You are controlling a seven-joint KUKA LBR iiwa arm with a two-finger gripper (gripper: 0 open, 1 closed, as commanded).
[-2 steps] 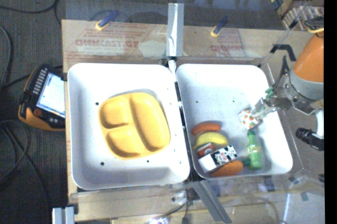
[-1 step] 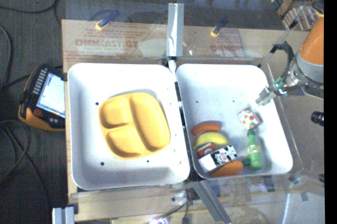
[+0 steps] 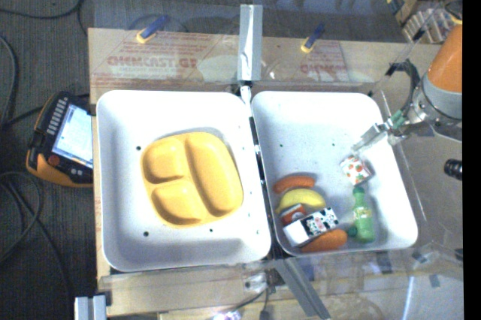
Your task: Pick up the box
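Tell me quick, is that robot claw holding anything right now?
End effector: whether it is open or closed cannot be told. It sits just above the small box in the right bin, and nothing is visibly gripped.

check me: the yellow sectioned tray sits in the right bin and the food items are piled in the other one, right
Not quite. The camera view shows the yellow sectioned tray in the left bin; the food items are piled in the other one, the right bin.

The gripper (image 3: 370, 137) hangs over the right bin (image 3: 316, 116), just above a small box (image 3: 357, 170).
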